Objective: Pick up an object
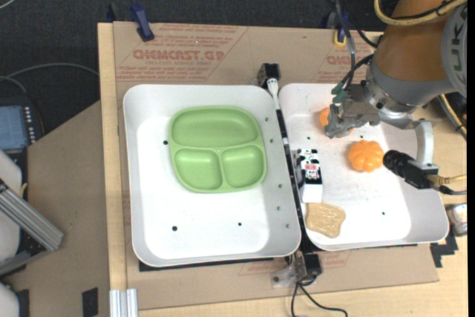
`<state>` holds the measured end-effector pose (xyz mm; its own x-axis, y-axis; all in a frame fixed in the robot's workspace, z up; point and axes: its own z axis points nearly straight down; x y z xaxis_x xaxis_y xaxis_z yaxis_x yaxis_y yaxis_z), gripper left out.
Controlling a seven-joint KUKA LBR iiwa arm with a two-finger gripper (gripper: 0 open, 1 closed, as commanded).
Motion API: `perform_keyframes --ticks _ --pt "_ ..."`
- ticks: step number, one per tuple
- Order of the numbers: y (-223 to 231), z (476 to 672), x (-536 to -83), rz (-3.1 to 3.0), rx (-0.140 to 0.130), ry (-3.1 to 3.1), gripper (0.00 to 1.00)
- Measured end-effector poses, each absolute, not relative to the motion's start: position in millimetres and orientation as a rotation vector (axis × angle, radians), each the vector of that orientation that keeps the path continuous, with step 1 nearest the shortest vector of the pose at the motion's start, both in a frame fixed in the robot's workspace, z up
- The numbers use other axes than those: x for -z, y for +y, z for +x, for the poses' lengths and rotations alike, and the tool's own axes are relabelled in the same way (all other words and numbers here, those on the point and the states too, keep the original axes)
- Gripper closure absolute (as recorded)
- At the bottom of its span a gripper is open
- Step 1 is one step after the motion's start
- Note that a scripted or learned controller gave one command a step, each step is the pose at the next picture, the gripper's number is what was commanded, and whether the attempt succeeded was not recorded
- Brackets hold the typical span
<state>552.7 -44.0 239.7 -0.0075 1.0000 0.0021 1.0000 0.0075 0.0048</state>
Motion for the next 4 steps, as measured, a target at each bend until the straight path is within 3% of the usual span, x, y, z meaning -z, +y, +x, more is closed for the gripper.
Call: perform_keyframes --ticks 1,2,3,4 --pt "19.0 535.8 -239.2 2.217 0.000 2.232 1.00" --pt "64.0 508.8 -339.9 2.209 -0.015 2.226 1.00" --pt "-27.3 481.7 -176.1 2.242 0.022 2.216 1.00" --pt "120.8 479.6 -273.8 2.200 -0.020 2.240 1.00"
